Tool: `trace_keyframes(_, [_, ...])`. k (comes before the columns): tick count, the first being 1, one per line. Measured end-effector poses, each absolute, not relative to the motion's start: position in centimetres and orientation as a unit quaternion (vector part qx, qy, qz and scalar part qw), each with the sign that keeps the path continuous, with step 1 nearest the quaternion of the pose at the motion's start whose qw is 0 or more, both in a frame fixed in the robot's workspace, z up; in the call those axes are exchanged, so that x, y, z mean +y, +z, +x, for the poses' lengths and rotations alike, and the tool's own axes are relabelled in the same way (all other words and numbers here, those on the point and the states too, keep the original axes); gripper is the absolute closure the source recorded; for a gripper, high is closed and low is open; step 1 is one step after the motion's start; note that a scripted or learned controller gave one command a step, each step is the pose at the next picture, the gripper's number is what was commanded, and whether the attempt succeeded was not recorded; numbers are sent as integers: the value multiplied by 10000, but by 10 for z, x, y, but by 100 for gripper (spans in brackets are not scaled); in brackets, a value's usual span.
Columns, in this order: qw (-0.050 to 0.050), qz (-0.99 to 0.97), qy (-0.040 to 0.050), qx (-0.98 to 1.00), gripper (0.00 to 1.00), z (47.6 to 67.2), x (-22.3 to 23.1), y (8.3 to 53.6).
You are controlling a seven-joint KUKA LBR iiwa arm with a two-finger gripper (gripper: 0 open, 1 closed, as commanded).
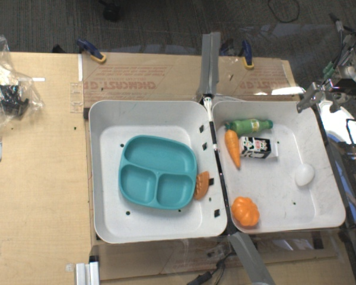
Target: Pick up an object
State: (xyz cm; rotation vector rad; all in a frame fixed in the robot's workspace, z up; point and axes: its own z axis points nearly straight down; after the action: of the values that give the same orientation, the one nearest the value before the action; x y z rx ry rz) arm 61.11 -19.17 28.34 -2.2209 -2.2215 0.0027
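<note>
Nearest the side my arm reaches in from, the right bin [338,209] holds five candidates, and the white egg [304,175] lies closest to that edge, alone on bare floor, well apart from the rest. Farther in, towards the divider between the bins, the carrot [232,148] lies with its long axis running roughly away from the camera, thick end at the far side and tip towards me. A small black-and-white carton [258,147] sits just beside it, touching or nearly so. The green bottle [249,125] lies on its side behind both, its long axis across the bin and so roughly at right angles to the carrot. An orange pumpkin-like toy [245,211] rests near the front corner by the divider.

Across in the left bin [95,159] a teal divided plate [158,172] takes up the middle, with a small brown pastry-like piece [202,184] against its right rim. That is the longest reach.

Whether the gripper is open or closed I cannot tell from this view, and nothing has been lifted yet. My judgement is that the egg is the shortest reach but may roll. The carrot offers a truer grip if the jaws close across its narrow width, though the carton crowds one side.
</note>
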Motion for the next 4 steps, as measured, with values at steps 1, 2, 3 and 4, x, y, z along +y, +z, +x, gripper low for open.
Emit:
trace_keyframes(1, [12, -6926, 13, -7213, 0, 620, -130, 182])
trace_keyframes(2, [18, -6151, 14, -7885, 0, 646, -107, 91])
trace_keyframes(3, [-5, -6081, 2, -7939, 0, 608, -139, 93])
trace_keyframes(4, [-14, -6094, -3, -7929, 100, 609, -140, 103])
